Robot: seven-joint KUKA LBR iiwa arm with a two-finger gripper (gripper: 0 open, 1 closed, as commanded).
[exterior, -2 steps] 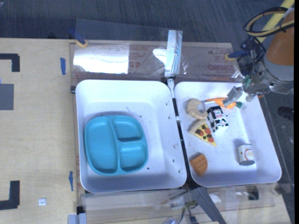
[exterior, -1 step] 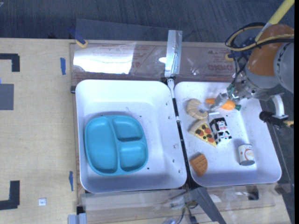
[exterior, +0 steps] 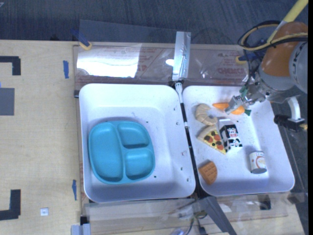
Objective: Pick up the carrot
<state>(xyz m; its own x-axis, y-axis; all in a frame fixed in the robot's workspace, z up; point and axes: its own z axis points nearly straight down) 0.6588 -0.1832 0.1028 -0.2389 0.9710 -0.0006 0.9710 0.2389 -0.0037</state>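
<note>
Because the carrot [exterior: 229, 107] lay near the far rim of the right bin [exterior: 279, 170], the camera view showed the arm [exterior: 286, 53] reaching in from the right and bending down over that corner, with the gripper [exterior: 243, 102] lowered right at the carrot's thick end. Its fingers were too small and blurred to read, so I could not tell whether they were spread, pressed together or pinching the carrot; the carrot appeared to lie on the bin floor, so a grasp could not be claimed. Just beside the carrot sat a pale bread roll [exterior: 204, 112], with a pizza slice [exterior: 213, 139] and a black-and-white toy [exterior: 231, 135] nearer, likely leaving the right side the freest approach. A blue divided plate [exterior: 121, 151] rested in the left bin [exterior: 98, 94], well apart.
</note>
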